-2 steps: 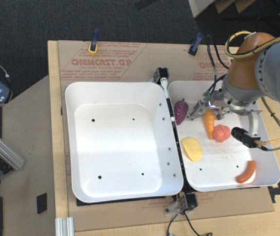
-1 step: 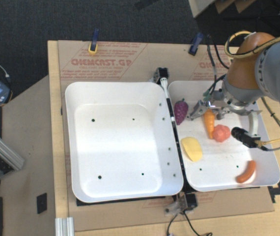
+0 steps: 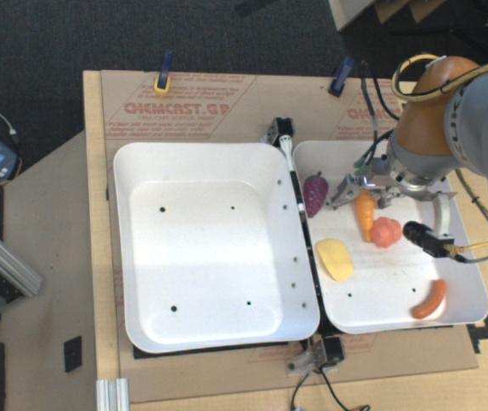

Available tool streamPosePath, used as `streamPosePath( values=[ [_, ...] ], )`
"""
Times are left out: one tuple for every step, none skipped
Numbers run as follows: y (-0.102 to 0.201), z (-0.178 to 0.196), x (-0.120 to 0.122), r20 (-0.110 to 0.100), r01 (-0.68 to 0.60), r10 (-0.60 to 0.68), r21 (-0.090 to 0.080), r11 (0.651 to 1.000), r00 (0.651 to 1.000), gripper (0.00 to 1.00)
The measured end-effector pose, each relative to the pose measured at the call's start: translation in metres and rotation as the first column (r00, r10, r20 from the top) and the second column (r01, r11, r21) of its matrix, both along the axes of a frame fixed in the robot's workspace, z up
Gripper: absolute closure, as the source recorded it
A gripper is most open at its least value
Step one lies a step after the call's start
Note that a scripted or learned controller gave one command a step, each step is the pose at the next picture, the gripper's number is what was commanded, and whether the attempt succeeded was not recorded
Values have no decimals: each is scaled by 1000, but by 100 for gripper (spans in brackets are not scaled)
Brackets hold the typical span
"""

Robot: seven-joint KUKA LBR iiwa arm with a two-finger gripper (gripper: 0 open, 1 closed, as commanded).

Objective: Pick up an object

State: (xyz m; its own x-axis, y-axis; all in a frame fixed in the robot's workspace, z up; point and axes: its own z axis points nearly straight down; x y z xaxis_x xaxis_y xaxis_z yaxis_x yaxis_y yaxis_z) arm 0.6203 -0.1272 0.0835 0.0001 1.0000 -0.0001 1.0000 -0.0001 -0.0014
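The carrot (image 3: 365, 215) lies lengthwise, pointing up-down in the right bin (image 3: 381, 311); the gripper (image 3: 366, 188) sits just above its top end; finger spread unclear.

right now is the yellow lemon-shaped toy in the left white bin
No, the yellow lemon-shaped toy lies in the right white bin, near its left wall.

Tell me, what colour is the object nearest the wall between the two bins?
Yellow: the yellow object, seen in the camera view, lies in the right bin.

Grey arm with orange wrist band (image 3: 432, 110) reaching in from the right; two-finger metal gripper (image 3: 366, 191) pointed down.
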Motion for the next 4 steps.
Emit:
streamPosePath(
  values=[
    [0, 0, 0, 0, 0, 0, 0, 1000, 1000, 0],
    [0, 0, 0, 0, 0, 0, 0, 1000, 1000, 0],
    [-18, -1, 11, -5, 2, -2, 1, 1000, 1000, 0],
    [-17, 9, 11, -2, 0, 0, 0, 1000, 1000, 100]
  ],
)
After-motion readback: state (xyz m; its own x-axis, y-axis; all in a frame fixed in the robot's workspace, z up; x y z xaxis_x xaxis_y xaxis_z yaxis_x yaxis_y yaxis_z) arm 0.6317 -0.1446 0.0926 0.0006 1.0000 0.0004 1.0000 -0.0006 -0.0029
